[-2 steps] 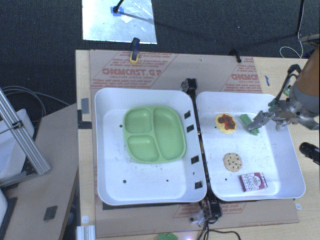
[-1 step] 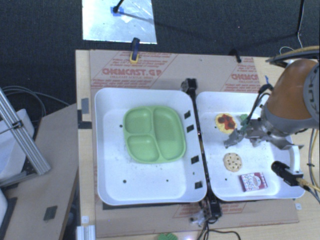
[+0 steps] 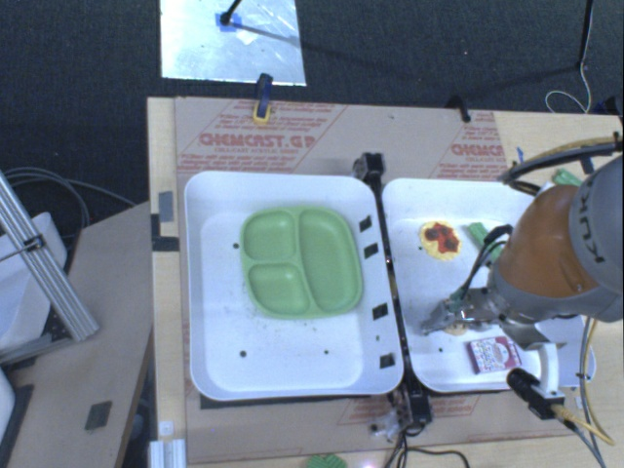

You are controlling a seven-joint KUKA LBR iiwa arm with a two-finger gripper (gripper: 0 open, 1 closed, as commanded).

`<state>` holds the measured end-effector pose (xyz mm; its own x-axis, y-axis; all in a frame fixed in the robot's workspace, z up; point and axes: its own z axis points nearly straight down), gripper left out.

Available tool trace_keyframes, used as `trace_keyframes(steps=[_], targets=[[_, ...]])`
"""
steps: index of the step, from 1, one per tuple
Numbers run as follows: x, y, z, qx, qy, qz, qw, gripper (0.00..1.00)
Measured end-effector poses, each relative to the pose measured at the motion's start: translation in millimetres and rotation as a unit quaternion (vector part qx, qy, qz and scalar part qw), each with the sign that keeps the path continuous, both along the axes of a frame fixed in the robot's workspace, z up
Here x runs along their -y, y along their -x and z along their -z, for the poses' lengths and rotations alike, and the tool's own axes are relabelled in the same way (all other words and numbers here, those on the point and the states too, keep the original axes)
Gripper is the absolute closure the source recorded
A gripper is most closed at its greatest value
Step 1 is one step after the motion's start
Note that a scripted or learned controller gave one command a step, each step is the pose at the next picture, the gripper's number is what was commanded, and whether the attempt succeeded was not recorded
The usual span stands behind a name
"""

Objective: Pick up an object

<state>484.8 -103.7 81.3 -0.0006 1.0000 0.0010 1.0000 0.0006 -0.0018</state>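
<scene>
The right bin (image 3: 409, 261) holds a small yellow and red toy (image 3: 440, 239) near its back, a green piece (image 3: 477, 233) just right of it, and a flat pink and red packet (image 3: 493, 355) near the front. My gripper (image 3: 450, 313) is low over the right bin's floor, between the toy and the packet, beside a small yellowish thing (image 3: 454, 327). The grey arm with its orange band (image 3: 548, 242) hides the bin's right half.
The left bin (image 3: 210, 291) holds a green three-compartment plate (image 3: 296, 262). A black divider with clips (image 3: 382, 271) runs between the two bins. Cables (image 3: 575, 427) hang at the front right corner.
</scene>
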Motion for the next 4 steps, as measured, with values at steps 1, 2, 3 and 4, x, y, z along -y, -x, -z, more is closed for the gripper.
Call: trace_keyframes(steps=[1, 2, 3, 4], targets=[[-33, -115, -118, 0.012, 0.0015, -0.006, 0.9999, 0.00], [16, -127, -93, 0.003, 0.0019, 0.001, 1.0000, 0.00], [10, -52, -9, -0.005, -0.0010, 0.001, 1.0000, 0.00], [14, -18, -2, 0.000, 0.0002, 0.001, 1.0000, 0.00]])
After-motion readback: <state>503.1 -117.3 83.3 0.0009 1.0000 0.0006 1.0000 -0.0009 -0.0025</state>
